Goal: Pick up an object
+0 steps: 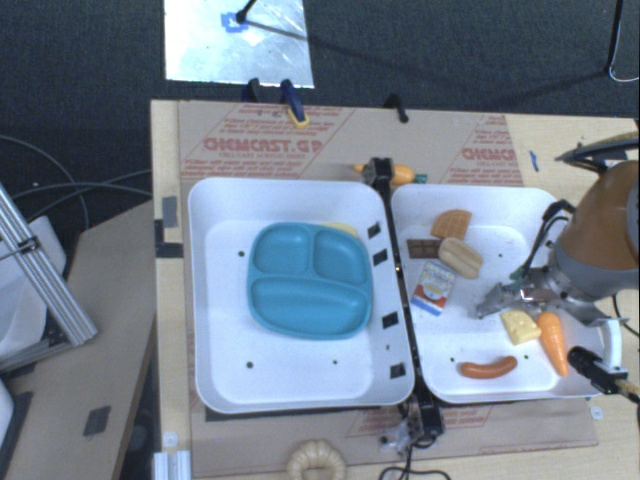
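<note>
A blue divided plate (pixel 308 279) in the left white bin (pixel 215 298); a shiny sheet (pixel 238 26) beyond the bench.

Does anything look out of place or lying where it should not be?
Yes. A pale ring-shaped item lies outside both bins, on the bench below the left bin. A yellow-orange item also sits outside, behind the divider. The other food lies inside the right bin.

Arm (pixel 605 233) cut off at right edge; cheese wedge (pixel 519 326) partly under gripper (pixel 492 304).
</note>
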`<state>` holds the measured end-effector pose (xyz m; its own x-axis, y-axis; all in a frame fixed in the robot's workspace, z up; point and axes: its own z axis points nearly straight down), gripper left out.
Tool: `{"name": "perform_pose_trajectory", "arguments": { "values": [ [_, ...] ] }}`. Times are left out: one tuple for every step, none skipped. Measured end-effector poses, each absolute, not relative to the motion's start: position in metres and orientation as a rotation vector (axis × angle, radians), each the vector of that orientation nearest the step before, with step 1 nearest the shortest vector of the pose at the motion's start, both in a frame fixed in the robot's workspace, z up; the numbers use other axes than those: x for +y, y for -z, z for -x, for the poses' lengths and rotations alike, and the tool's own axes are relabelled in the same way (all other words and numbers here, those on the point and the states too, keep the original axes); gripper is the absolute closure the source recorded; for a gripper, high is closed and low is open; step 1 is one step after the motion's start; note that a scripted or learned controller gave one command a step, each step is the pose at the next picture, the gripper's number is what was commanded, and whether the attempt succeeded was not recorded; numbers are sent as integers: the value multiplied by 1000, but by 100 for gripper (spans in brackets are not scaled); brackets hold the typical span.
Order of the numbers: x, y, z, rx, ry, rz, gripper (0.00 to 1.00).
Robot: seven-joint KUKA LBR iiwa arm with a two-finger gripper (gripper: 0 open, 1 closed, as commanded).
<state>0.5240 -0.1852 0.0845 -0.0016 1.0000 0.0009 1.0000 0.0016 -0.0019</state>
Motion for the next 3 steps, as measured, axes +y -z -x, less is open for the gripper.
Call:
{"name": "perform_pose_trajectory", "arguments": {
  "values": [
    [-185, -85, -525, -2222, 1, 2221, 0],
    [-185, -95, -526, -2224, 3, 2223, 100],
    [-175, -148, -528, -2231, 6, 2220, 100]
  ]
}}
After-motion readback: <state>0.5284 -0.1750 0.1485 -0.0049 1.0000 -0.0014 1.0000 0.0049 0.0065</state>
